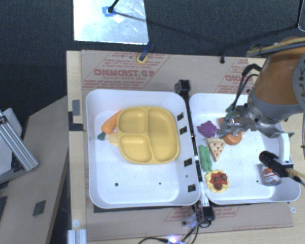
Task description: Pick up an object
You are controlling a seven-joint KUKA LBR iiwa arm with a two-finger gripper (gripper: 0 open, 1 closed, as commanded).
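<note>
Landmark: yellow tray (145, 135), in left bin (99, 187). Carrot (110, 122) touches tray's left edge. Right of tray, past the divider, in right bin (244, 194): purple grapes (208, 128), green pod (206, 158) just below them, pizza slice (216, 148) beside pod, round pizza (217, 180) lower. Jaws (233, 128) hang right of grapes, over an orange piece (234, 139); can't tell if open or closed. Farther right: dark can (269, 172) near bin's rim. Grapes & pizza slice crowd the jaws.
</note>
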